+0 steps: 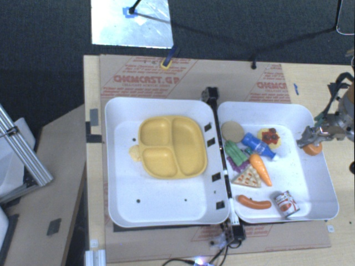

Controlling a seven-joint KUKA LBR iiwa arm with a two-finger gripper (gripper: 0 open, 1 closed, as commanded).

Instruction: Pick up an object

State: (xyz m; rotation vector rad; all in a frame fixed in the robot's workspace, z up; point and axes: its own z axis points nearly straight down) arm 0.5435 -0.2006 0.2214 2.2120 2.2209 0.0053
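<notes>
I see my gripper point(312, 138) at the right bin's point(319, 204) three o'clock rim; its spread I cannot tell. An orange object point(314, 148) sits just beneath it; carrot point(260, 169) lies toward nine o'clock.

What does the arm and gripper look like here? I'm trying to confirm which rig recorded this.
At the camera view's right edge, the gripper is a pale grey metal piece with a blocky grey body behind it. Dark cables loop above it along the wrist. A touch of the arm's orange shows at the frame edge. No markings are legible.
</notes>
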